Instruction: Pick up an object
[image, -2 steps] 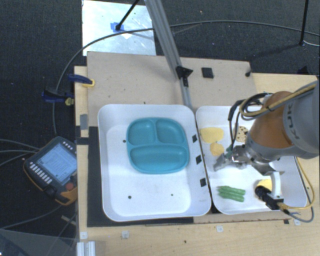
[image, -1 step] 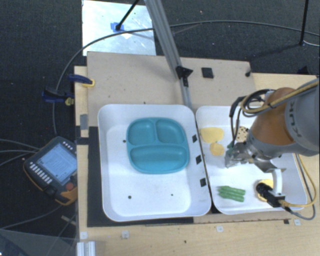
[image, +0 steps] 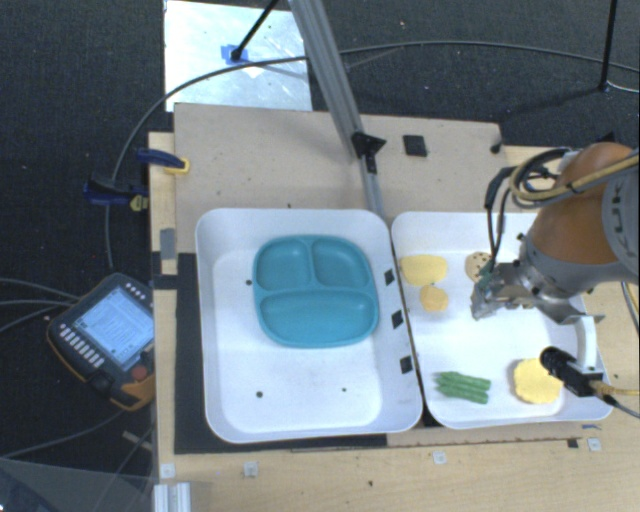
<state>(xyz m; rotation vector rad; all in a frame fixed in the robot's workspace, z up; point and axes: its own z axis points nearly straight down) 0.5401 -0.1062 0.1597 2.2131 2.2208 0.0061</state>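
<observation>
In the right bin (image: 500, 345) lie a large yellow piece (image: 424, 268), a smaller yellow piece (image: 434, 298), a speckled cookie (image: 476, 265), green beans (image: 462, 386) and a yellow disc (image: 535, 383). My gripper (image: 486, 298) hangs low over the right bin's middle, just right of the smaller yellow piece and below the cookie. I see nothing held in it. The orange wrist band (image: 585, 205) sits above and to its right.
The left bin (image: 230, 380) holds a blue divided plate (image: 315, 290). A dark part of the arm (image: 565, 370) overlaps the yellow disc's right side. A tripod leg (image: 345, 110) crosses the bench behind the bins. A teach pendant (image: 105, 335) lies at far left.
</observation>
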